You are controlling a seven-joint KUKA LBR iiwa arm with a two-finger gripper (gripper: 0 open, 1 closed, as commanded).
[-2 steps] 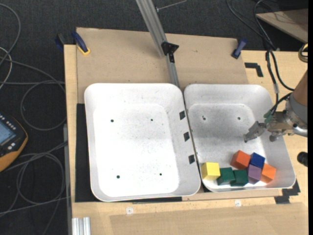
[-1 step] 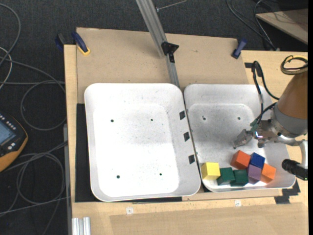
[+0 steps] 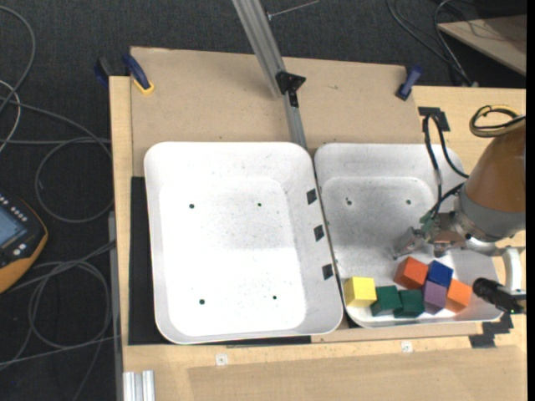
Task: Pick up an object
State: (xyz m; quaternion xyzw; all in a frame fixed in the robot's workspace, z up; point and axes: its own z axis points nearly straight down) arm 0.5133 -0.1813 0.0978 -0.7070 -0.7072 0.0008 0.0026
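We see the hand (image 3: 420,239) low in the right bin (image 3: 368,182), just above the orange block (image 3: 411,271); we cannot tell its state. Blue (image 3: 440,271), purple (image 3: 435,293), green (image 3: 397,302) and yellow (image 3: 361,290) blocks crowd the near edge.

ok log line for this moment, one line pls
task: pick up object | gripper: over right bin, above block pile | nearest: orange block | held: nothing seen | left bin: no blocks
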